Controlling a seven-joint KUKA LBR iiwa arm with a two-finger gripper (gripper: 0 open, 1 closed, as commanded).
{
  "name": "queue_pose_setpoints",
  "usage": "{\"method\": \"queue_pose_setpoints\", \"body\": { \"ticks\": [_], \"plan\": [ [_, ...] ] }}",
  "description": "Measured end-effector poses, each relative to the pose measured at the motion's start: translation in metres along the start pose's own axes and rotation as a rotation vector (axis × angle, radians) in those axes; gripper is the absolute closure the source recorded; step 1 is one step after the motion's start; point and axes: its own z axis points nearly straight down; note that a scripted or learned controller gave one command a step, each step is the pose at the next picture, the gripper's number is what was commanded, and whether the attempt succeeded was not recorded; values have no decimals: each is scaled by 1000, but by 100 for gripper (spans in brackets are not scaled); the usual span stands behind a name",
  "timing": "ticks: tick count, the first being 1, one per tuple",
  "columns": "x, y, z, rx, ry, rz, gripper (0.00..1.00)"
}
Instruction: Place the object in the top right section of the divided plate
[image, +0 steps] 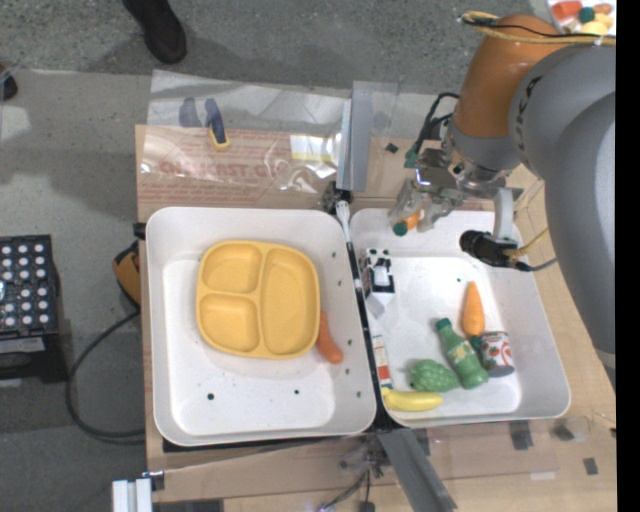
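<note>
Nearest the camera, well below the gripper, a banana (412, 401), a green leafy toy (432, 376), a green bottle (459, 353) and a small can (496, 354) are lying along the right bin's (535, 400) near edge, an orange carrot (472, 308) just beyond. Down to the gripper's left, the yellow divided plate (258, 298) is sitting in the left bin (180, 400), an orange sausage-shaped toy (327, 341) touching its rim. The gripper (418, 215) is hovering over the right bin's far edge; its opening cannot be told.

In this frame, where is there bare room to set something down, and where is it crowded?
All sections of the yellow divided plate are bare, as is the left bin floor below it. The right bin's middle is free. Crowded: its lower edge, with banana, green bottle, can and carrot.
</note>
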Motion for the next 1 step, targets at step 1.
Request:
{"method": "queue_pose_setpoints", "body": {
  "ticks": [1],
  "plan": [
    [80, -14, -47, -15, 1, 129, 100]
  ]
}}
